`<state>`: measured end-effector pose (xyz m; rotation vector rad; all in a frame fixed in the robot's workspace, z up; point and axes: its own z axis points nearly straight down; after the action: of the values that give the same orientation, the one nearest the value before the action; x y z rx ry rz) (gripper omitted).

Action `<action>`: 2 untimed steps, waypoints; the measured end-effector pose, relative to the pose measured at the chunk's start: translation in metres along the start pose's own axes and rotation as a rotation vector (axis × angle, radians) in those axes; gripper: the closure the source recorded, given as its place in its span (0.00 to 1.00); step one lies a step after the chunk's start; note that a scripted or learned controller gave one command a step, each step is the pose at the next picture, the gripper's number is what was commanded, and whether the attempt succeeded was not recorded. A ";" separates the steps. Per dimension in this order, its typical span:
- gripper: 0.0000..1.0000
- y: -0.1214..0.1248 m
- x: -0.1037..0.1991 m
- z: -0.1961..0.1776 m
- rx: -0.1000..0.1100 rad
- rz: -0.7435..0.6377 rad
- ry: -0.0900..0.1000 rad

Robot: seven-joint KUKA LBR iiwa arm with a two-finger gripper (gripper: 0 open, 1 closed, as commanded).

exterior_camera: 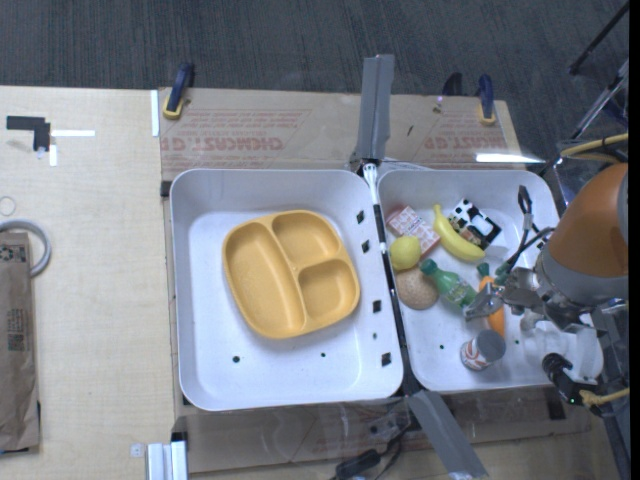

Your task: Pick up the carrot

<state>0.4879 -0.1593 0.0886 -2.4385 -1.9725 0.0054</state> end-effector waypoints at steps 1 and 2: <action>1.00 -0.001 -0.001 -0.005 0.008 0.002 0.000; 1.00 -0.023 0.057 -0.042 0.002 -0.007 -0.001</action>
<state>0.4779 -0.0993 0.1306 -2.4306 -1.9810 0.0091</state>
